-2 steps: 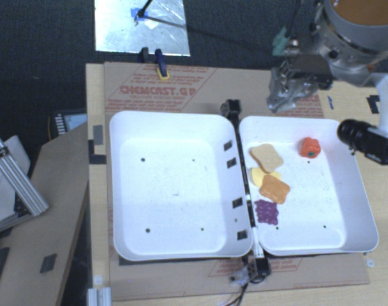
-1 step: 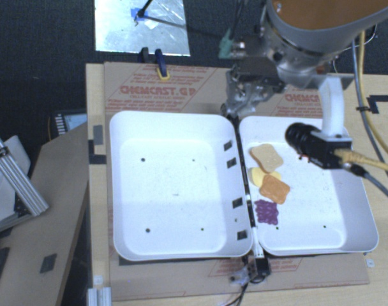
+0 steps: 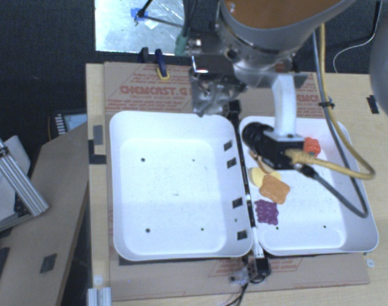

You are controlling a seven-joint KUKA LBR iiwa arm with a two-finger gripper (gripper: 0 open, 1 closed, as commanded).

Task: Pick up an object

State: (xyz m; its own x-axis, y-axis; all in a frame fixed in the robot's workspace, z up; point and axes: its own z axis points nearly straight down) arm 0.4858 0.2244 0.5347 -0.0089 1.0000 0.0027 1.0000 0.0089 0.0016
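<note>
Though blurred past telling spread or pinched, hovers at far rim of left bin (image 3: 168,193) — gripper (image 3: 210,102). Likely target: orange piece (image 3: 274,189), right bin (image 3: 325,203) — nearer camera, rightward of gripper.

Left bin (image 3: 175,190) and right bin (image 3: 321,234): smooth white plastic, a slight gloss is seen. Matt brown cardboard (image 3: 143,88), red-printed, is seen at 12 o'clock. Ribbed bare aluminium profile (image 3: 15,177) at 9 o'clock; crinkled shiny foil (image 3: 117,18) at 11 o'clock. Purple piece (image 3: 267,212) at 4 o'clock: knobbly, matt.
</note>
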